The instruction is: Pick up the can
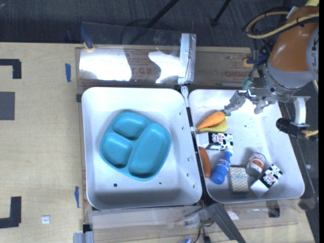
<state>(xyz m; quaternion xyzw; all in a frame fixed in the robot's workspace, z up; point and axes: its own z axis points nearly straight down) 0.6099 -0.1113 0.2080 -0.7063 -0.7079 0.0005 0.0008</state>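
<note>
Fingers point(248, 101) spread, hovering far of the can point(256, 162); they should drop squarely astride it, clear of the neighbouring cartons.

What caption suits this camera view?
Open gripper hovers above the right bin, far from the can.

Dark, perhaps carpeted floor point(101, 4) behind pale wooden bench point(35, 135).

The can point(256, 162) is small, with a red and white label. It lies tilted in the near right part of the right bin point(283, 140).
</note>
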